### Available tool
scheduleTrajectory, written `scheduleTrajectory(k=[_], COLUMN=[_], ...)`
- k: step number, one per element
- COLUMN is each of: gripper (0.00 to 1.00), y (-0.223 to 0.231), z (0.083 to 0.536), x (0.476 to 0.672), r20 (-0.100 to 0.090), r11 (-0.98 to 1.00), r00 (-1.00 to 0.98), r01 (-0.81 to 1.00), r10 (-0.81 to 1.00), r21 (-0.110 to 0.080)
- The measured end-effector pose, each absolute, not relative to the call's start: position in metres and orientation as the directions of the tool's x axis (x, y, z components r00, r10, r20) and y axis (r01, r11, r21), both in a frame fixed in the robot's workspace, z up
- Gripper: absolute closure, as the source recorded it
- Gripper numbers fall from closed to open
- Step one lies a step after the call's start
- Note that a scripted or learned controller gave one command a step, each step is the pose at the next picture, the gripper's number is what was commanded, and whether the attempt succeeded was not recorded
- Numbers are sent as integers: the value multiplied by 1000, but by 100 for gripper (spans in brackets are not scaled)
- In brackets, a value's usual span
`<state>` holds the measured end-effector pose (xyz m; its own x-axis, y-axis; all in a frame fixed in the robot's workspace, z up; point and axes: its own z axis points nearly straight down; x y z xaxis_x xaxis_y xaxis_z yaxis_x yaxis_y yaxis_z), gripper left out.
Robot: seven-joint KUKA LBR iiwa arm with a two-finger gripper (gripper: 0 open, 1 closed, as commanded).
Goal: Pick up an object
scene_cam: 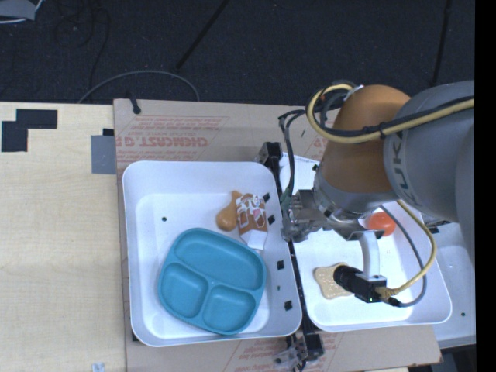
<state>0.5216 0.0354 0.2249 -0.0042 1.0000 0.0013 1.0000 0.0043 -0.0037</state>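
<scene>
- Two shallow white plastic bins side by side: left bin (143, 208), right bin (434, 304), both on a brown cardboard sheet (194, 134) with red print, on a pale wooden bench (54, 246).
- Grey arm with orange band (368, 149) reaches in from the right and covers most of the right bin's upper part.
- Gripper (295, 223) sits low at the divider between the bins, just on the right bin's side; whether it is open or closed cannot be told, and nothing is seen held.
- Large blue three-compartment plastic tray (211, 281) lies flat in the left bin's lower half and takes up much of the floor.
- Brown gingerbread-man toy with white markings (242, 213) lies in the left bin, upper right, just above the tray's top edge, near the bin wall and just left of the gripper.
- Flat tan cookie-shaped piece (328, 277) lies on the right bin floor below the gripper, its right side partly covered.
- Small orange-red object (380, 223) in the right bin, half hidden under the arm; shape unclear.
</scene>
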Motion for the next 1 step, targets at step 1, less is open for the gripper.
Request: scheduleTrajectory(k=[1], gripper=[100], y=[81], z=[216], x=[533], r20=[1], r11=[5], r00=[-5], r01=[1000], r10=[1000], r21=[-4])
